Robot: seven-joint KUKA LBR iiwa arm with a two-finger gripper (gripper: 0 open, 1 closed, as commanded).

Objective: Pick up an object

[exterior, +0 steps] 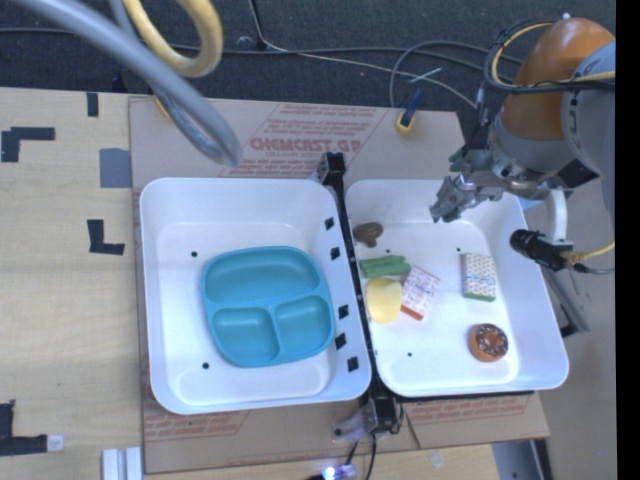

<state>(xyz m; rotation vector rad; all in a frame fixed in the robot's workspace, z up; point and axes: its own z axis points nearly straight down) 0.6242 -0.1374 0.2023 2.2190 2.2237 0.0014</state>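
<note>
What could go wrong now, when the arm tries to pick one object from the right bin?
1. The yellow object, green object and red-and-white packet lie packed together, so a grasp there may push or catch a neighbour.
2. The gripper hangs near the right bin's far wall; a straight descent there would likely meet bare floor.

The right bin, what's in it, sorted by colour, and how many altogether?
In the right bin:
Brown: 2, a small brown lump and a doughnut
Green: 2, a green bar and a green-white box
Yellow: 1, a yellow lump
Red-white: 1, a packet
Total: 6
</note>
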